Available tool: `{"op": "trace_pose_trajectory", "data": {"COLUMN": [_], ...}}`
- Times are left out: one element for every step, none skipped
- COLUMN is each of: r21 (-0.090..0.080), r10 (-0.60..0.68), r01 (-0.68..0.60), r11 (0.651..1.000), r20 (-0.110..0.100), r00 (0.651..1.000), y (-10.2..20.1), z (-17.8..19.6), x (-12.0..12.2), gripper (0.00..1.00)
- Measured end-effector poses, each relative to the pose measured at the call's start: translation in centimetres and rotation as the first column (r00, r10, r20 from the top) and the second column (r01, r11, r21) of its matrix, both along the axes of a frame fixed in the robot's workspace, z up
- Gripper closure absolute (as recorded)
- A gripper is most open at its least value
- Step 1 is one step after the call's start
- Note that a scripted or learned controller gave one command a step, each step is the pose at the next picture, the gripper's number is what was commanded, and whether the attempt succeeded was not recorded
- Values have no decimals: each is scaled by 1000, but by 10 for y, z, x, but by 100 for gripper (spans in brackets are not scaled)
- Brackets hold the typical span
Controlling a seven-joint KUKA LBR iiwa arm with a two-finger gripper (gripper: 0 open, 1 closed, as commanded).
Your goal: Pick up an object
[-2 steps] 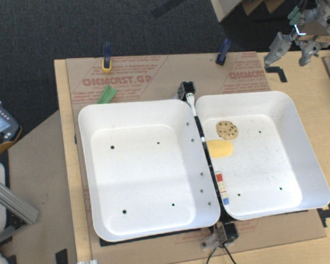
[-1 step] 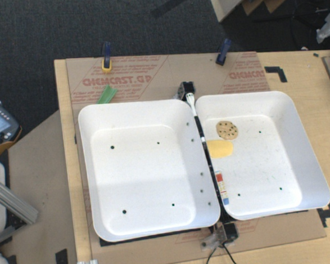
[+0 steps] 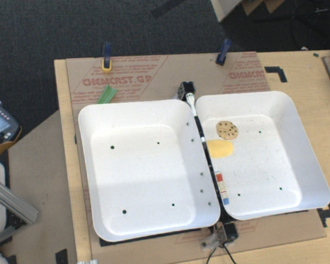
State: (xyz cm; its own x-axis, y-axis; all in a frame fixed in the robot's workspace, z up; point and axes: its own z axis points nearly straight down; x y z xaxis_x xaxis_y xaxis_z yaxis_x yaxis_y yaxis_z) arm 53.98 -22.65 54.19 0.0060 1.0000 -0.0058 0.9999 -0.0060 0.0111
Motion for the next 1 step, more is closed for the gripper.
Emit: {"op": "trace_pose_trajectory", "data": {"r21": [5], "r10": [15], "r01": [-15], "r11": [1000], "r20": [-5], "r00": [1000], "y": [76], "z": [-7], "x": [59], "gripper": [0]}}
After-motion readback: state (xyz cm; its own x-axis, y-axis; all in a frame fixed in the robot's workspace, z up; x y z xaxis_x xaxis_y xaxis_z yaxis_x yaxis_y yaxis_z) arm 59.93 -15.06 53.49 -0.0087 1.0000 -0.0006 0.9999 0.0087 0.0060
